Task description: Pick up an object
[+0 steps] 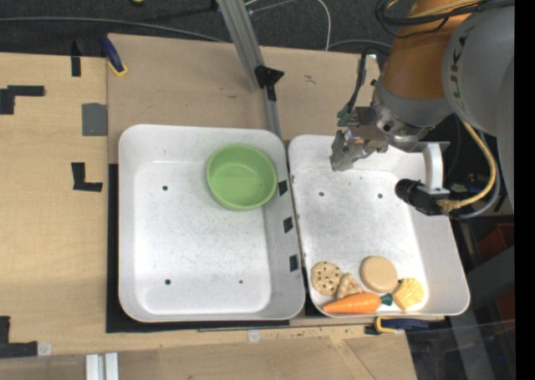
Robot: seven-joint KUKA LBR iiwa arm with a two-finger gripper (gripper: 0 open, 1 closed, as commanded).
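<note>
The gripper (344, 155) hangs over the far end of the right bin (435, 236), up near its back rim, and nothing sits between its fingers; whether they stand wide or narrow I cannot tell, the shapes there are too small and dark. So this reads as the approach step, with the pick not yet begun. The candidates are well away from the gripper, clustered in the bin's near corner: a carrot (353, 304) lying along the front wall, a tan round piece (379, 272) just behind it, a speckled cookie (324, 276) to one side and a yellow corn-like piece (408, 293) to the other, all packed close or touching. Across the divider from the gripper, the green bowl (242, 176) sits in the left bin (142, 228). The next move, as I judge it, calls for travel down the bin toward that cluster, then a descent onto one item cleanly, since the crowding leaves little finger room.
</note>
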